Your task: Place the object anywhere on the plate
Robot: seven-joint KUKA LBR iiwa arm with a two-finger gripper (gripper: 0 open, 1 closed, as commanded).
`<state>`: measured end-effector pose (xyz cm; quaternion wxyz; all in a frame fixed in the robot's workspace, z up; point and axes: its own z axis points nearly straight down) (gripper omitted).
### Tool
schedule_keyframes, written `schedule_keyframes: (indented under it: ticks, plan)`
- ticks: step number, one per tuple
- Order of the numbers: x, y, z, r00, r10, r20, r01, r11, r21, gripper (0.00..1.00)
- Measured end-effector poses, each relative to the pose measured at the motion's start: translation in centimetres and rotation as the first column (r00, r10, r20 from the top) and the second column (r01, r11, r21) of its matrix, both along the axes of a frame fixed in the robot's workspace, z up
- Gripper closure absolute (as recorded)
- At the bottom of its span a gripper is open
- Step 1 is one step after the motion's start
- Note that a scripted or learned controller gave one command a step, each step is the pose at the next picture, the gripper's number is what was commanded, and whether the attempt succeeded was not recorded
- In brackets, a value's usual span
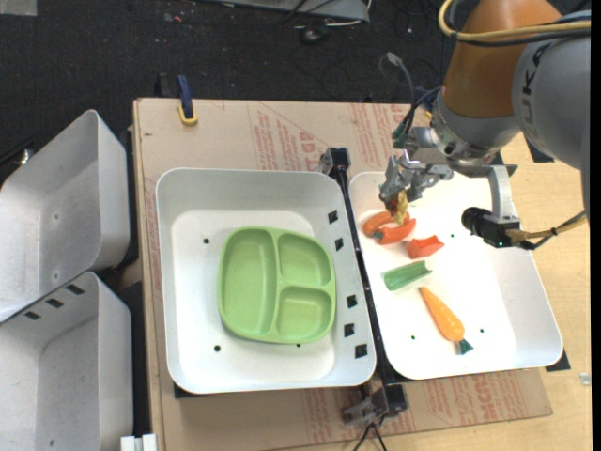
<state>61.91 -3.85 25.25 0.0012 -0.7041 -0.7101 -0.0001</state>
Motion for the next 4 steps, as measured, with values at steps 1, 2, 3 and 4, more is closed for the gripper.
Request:
schedule_keyframes:
  ticks: [1, 2, 3, 4]
  plan:
    - [-1.5, 4.7, -0.5, 1.0, -0.001, -0.002, 0.001, 1.0, -0.001, 1.0]
    - [-2.1, 9.8, -2.2, 1.0, -0.002, -0.001, 0.002, 1.0, -0.001, 1.0]
    - [-2.0, 15.5, -1.2, 1.0, 0.0, 0.002, 0.0, 1.0, 0.0, 1.0]
    - [-2.0, 15.1, -1.2, 1.0, -0.006, 0.001, 0.006, 1.0, -0.002, 0.0]
